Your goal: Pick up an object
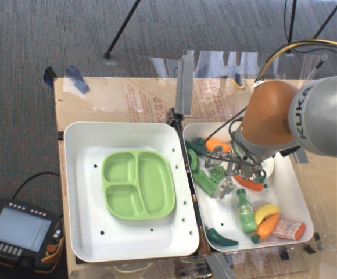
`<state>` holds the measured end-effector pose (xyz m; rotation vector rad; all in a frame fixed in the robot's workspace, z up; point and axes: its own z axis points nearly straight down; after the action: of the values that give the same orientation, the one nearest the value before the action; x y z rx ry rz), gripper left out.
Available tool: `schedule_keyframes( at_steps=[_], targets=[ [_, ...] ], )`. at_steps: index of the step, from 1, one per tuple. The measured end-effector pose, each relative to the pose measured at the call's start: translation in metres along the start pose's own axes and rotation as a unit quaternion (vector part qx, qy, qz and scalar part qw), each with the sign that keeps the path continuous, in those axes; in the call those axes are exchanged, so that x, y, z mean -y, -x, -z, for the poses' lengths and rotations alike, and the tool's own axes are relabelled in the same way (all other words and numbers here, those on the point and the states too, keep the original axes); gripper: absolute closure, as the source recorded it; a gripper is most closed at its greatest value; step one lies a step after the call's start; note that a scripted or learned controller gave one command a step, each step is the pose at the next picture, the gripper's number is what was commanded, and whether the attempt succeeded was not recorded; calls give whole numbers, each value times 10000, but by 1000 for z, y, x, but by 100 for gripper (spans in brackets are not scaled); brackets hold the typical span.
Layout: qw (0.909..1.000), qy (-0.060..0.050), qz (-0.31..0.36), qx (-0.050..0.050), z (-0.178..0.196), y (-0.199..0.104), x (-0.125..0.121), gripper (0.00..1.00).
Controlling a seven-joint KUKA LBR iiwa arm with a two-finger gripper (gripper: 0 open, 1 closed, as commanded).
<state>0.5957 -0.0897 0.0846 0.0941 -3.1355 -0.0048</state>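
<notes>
My gripper hangs low over the middle of the right bin, under the orange wrist band. Its metal fingers stand among the toys there, above a green vegetable piece and beside a red chili. An orange carrot-like toy lies just behind it. In front lie a green bottle, a yellow banana, an orange piece, a pink wrapped block and a dark green pepper. Nothing shows clearly between the fingers.
The left bin holds a light green divided plate. A grey upright post stands behind the wall between the bins. A teach pendant lies on the floor at the lower left.
</notes>
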Motion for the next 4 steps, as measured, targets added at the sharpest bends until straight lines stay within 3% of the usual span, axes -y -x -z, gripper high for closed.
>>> schedule_keyframes(
  at_steps=[1,2,3,4],
  targets=[
    [9999,-5,-124,17,1,33,-1,0],
    [9987,-5,-507,-1,0,-38,18,0],
    [9989,5,-475,-14,7,-37,16,100],
    [9876,-2,-1572,-19,-2,-122,-1,100]
  ],
)
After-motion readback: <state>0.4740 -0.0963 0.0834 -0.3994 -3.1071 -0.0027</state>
